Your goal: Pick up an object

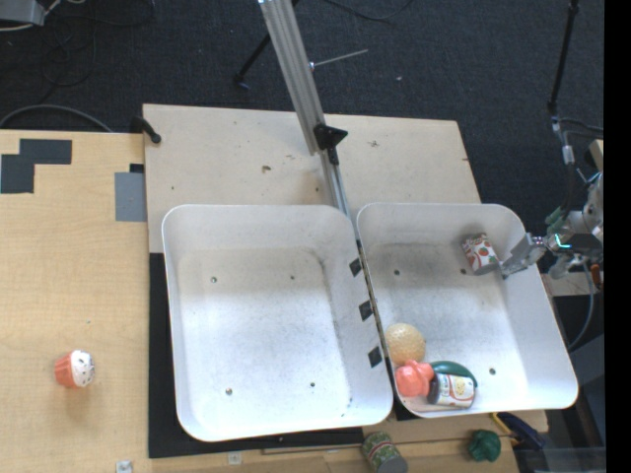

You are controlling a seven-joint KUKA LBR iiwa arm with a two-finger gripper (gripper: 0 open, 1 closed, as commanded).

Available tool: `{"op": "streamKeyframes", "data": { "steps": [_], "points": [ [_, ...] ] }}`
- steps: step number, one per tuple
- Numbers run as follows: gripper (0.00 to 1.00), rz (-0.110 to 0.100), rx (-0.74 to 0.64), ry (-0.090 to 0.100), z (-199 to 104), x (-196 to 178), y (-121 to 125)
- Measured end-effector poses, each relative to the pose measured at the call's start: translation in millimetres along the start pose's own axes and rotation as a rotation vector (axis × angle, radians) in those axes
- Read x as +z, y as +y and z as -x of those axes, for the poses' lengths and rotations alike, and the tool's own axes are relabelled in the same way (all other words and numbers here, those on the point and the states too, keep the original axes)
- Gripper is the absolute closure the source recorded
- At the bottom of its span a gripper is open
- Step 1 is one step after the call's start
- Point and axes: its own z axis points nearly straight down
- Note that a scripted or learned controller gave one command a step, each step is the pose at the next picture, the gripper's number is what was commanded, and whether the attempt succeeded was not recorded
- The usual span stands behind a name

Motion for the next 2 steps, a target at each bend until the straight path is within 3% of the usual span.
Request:
{"op": "streamKeyframes", "data": {
  "steps": [1, 2],
  "points": [
    [0.00, 0.003, -0.001, -0.001, 0, -1, 1],
    [0.00, -0.001, 0.000, 0.001, -7, 44, -2]
  ]
}}
